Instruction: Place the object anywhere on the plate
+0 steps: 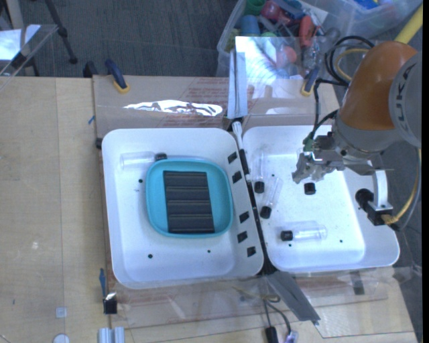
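Note:
A square teal plate (155, 201) with a dark ridged insert lies in the middle of the left bin (127, 261). Several clear tubes with black caps lie in the right bin (362, 251): one near the front (305, 234), and two close to the divider (273, 192) (259, 171). My gripper (309, 173) hangs over the right bin's middle, well right of the plate. A small black piece (309, 189) sits directly under it; whether it is held or resting on the bin floor is unclear.
Another clear tube (137, 160) with a black cap lies in the left bin behind the plate. Black clips (240, 197) line the divider between the bins. A box of coloured clutter (281, 20) stands behind the bench.

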